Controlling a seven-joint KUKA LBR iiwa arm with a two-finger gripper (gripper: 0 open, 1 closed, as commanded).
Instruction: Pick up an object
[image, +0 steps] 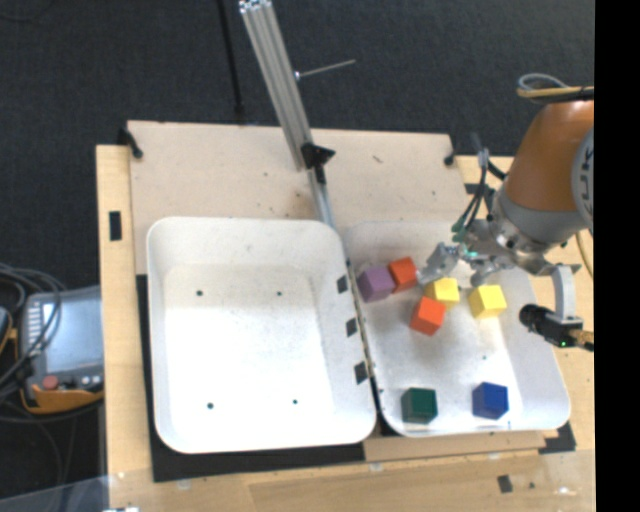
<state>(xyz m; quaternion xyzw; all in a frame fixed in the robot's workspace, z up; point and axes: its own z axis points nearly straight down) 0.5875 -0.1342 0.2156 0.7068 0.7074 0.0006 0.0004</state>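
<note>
End effector (462, 262), fingers apart, above yellow cubes (446, 291), near right bin's far edge (420, 226).

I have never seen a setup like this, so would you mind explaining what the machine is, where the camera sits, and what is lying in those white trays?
One camera looks down at a slant on a bench. The grey and orange robot arm reaches in from the right; its gripper hangs over the right bin, near some small blocks: purple, two orange, two yellow, green and blue. The left bin sits beside it. I cannot tell whether anything is held.
</note>
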